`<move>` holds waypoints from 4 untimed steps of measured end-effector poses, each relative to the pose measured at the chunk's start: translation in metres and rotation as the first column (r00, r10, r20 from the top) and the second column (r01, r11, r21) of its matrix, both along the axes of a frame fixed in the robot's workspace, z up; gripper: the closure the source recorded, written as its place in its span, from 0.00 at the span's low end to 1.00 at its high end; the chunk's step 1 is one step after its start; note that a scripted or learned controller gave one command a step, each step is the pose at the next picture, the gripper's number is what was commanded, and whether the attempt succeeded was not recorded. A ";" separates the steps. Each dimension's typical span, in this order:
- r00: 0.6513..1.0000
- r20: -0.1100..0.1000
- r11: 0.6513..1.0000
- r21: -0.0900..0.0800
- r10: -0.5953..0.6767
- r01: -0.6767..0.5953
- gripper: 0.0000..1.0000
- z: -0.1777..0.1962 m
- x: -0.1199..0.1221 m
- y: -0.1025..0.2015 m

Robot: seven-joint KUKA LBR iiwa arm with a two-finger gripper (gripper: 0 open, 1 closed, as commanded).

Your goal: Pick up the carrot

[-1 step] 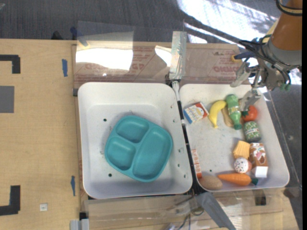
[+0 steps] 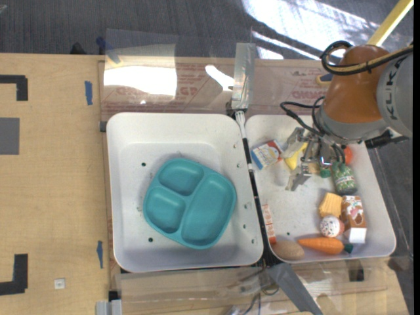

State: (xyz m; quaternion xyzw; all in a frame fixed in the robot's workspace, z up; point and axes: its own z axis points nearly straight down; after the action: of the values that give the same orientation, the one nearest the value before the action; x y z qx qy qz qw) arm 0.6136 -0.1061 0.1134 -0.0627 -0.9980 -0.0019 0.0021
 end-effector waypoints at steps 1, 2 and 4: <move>0.991 0.006 0.991 -0.005 0.131 -0.131 0.00 -0.015 -0.078 -0.078; 0.999 0.018 0.999 -0.006 0.052 -0.052 0.00 -0.023 -0.083 -0.023; 0.998 0.019 0.998 -0.011 0.056 -0.056 1.00 0.142 -0.118 -0.071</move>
State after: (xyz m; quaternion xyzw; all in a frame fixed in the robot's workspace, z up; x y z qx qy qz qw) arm 0.4957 -0.1773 0.2555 -0.0348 -0.9994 0.0027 -0.0079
